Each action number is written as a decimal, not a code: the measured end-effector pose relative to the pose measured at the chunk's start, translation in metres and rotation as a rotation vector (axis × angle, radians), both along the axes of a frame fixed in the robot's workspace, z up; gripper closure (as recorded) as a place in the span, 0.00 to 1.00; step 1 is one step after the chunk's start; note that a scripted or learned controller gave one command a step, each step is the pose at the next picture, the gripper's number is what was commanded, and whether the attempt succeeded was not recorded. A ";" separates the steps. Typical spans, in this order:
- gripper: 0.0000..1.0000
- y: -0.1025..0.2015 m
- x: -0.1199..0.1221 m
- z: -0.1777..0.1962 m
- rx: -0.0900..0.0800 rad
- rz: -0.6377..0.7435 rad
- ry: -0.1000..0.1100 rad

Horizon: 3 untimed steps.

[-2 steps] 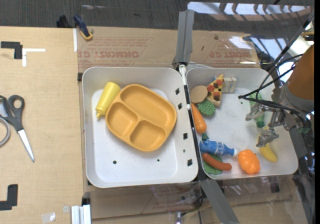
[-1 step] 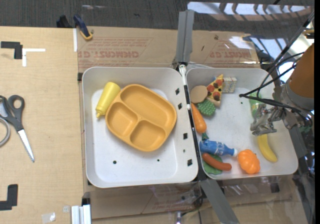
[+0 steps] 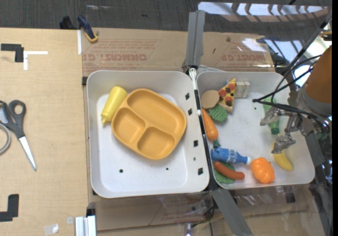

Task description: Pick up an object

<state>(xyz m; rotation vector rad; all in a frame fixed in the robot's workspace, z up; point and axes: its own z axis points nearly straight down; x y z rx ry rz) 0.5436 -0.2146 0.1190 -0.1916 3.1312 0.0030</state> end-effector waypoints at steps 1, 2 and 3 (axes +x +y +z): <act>0.00 -0.007 0.020 -0.029 -0.001 -0.045 0.002; 1.00 -0.006 0.022 -0.021 -0.001 -0.043 -0.001; 0.00 -0.006 0.022 -0.021 -0.001 -0.043 -0.001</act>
